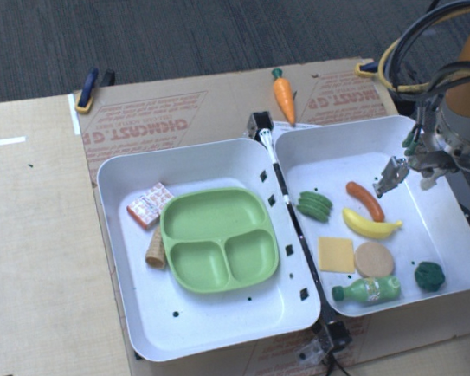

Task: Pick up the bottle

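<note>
One bottle (368,291) lying flat, hand (389,179) apart

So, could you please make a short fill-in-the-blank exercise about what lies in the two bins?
1. The green bottle lies on its side in the ____ bin, seen from the camera.
2. The divided plate in the other bin has ____ compartments.
3. The fruit between the sausage and the cheese slice is a ____.
4. The carrot lies ____ the bins, on the cardboard.

Missing words: right; three; banana; outside
</note>
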Controlling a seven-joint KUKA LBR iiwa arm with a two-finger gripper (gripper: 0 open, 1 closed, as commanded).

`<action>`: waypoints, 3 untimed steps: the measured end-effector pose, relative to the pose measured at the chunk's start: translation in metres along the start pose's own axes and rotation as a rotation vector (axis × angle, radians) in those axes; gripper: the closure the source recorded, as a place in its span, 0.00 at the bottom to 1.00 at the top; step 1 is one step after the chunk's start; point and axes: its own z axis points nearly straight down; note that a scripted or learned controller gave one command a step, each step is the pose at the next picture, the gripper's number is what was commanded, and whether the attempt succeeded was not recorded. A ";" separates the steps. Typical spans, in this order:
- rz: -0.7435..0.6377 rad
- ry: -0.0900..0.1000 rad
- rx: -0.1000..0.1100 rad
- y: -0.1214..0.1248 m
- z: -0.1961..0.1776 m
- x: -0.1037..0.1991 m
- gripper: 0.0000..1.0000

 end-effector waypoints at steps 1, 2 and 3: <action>0.000 -0.001 0.000 0.000 -0.009 0.000 1.00; -0.006 0.000 0.000 -0.067 -0.014 0.047 1.00; 0.221 0.000 0.000 -0.066 -0.051 0.121 1.00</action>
